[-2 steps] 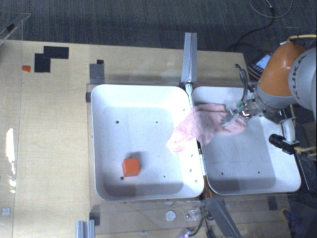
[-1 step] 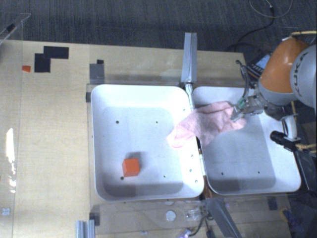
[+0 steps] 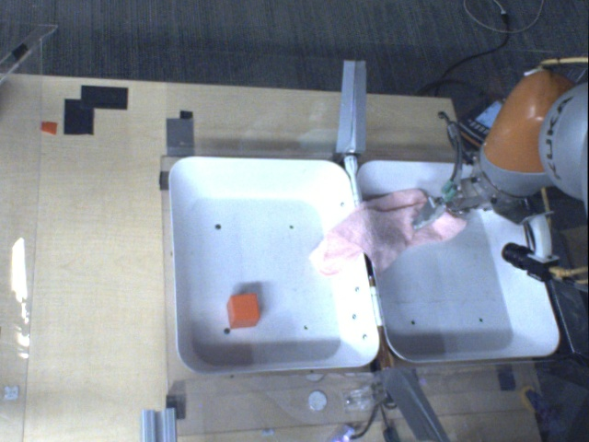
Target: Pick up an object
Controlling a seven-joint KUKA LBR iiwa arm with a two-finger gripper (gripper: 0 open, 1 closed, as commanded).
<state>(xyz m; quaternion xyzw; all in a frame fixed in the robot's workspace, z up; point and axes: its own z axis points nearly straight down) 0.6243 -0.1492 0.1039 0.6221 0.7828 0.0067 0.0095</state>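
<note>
One pink cloth (image 3: pixel 377 233) lies draped over the divider between the two bins, its long axis trailing leftward and slightly downward from the gripper (image 3: pixel 440 207), whose fingers appear pinched on the cloth's right end, while an orange block (image 3: pixel 244 310) sits far left.

Claw (image 3: pixel 440 207) pinches pink cloth (image 3: pixel 373 233) draped across both bins' divider.

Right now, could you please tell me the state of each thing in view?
pink cloth: crumpled, draped over the divide between the two bins, one end at the pincer.
orange block: resting loose in the left bin, untouched.
pincer: low over the right bin, on the cloth's right end.
</note>
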